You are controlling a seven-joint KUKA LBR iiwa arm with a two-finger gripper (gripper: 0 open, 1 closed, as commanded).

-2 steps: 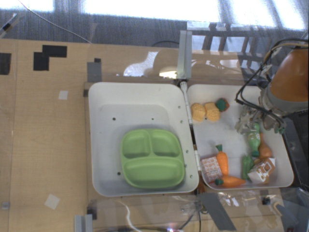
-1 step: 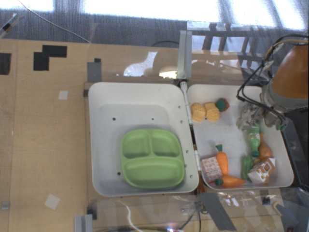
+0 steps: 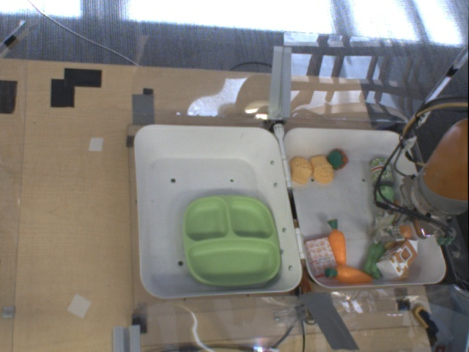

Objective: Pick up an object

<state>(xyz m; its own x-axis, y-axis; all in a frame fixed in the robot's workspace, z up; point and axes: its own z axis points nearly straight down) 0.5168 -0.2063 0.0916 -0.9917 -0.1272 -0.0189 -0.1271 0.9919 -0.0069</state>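
Observation:
The right bin (image 3: 352, 196) holds several toy foods. Two yellow round pieces (image 3: 311, 169) lie near its back left, next to a red and green strawberry (image 3: 338, 158). Toward the front are a pink carton (image 3: 320, 253), an orange carrot (image 3: 336, 244), a second carrot (image 3: 350, 274) lying flat, a green piece (image 3: 374, 259) and a small orange and white box (image 3: 400, 259). My gripper (image 3: 393, 228) hangs low at the bin's right side, just above the box and the green piece. Its tip is blurred among cables and clutter.
The left bin (image 3: 161, 167) carries a green divided plate (image 3: 231, 240) at its front right. A ridge (image 3: 287, 189) separates the two bins. The arm's orange band (image 3: 448, 169) and black cables (image 3: 392, 174) overhang the right bin's right edge. A green-rimmed item (image 3: 378, 169) lies under the cables.

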